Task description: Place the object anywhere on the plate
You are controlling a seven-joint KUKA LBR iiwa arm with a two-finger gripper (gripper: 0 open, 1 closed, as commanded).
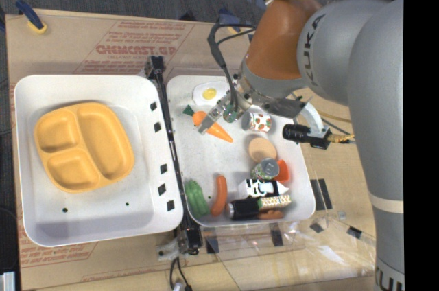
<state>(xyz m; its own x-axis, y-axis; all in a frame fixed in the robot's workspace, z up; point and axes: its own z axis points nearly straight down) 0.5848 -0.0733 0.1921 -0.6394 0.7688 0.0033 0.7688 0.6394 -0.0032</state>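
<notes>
On the bench, the left white plastic bin [27, 166] carries the yellow three-compartment plastic plate [82, 144], lying flat and well apart from everything else. In the right white bin [180, 145], the small orange toy carrot [218, 130] lies near the back, with the gripper [228, 108] just above its blunt end; whether it is held cannot be told. It looks light, rigid and smooth, so a grip across the thick end seems safest. Around it lie a toy fried egg [207, 93], a green vegetable [195, 196], a red sausage [219, 193], a spotted cup [260, 121] and a dark bottle [255, 207]; the ridge between bins must be cleared.
</notes>
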